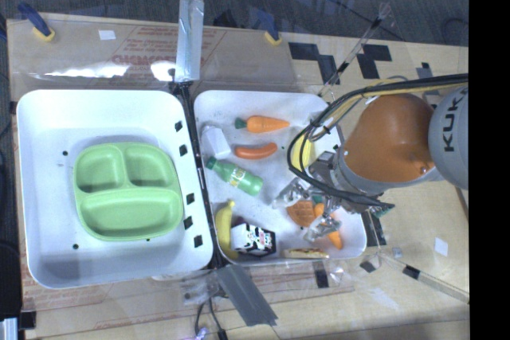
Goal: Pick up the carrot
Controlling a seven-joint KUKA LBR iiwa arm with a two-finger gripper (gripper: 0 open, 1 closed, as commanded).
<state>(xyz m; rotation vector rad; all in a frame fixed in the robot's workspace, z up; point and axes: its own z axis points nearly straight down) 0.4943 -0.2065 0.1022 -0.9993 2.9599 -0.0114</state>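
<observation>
Nearest you, a black-and-white carton (255,239) lies beside a banana (224,225) in the right bin (263,101). Your hand (312,211) hovers low there, fingers spread, pinching nothing. Your carrot (266,124) rests near the far wall.

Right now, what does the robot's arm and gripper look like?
The arm is grey with dark lettering on its side and a big, rounded orange band above the wrist. Black and yellow cables loop from the wrist area. The gripper is a small silvery metal piece with two thin fingers.
</observation>
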